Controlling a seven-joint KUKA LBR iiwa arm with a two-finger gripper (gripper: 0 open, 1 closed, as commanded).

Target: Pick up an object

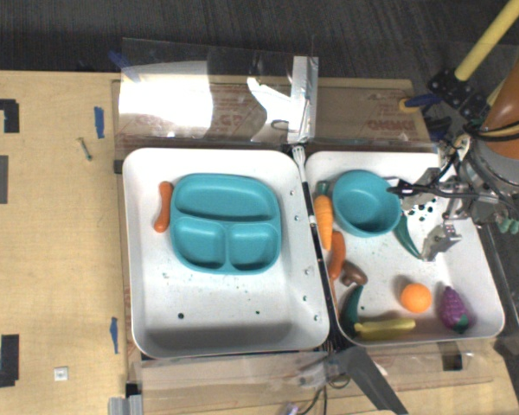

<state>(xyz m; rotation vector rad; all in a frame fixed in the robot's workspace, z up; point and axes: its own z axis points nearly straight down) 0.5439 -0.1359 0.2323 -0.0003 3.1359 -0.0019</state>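
Note:
My gripper (438, 239) hangs over the right part of the right bin (484, 271), just right of a teal bowl (365, 201). A thin teal curved piece (408, 237) lies between the bowl and the gripper. Below the gripper lie an orange ball (416, 297) and purple grapes (454, 308). A yellow banana (384, 325) and a dark green piece (352, 303) sit along the bin's front wall. Along the left wall are a carrot (324, 219), a smaller orange piece (337, 254) and a brown piece (353, 274). Nothing shows in the gripper's hold.
The left bin (225, 309) bears a teal divided plate (226, 223) with an orange sausage-shaped piece (163, 207) at its left. A clear plastic sheet (216, 102) stands behind the bins. The arm's cables (454, 93) crowd the back right corner.

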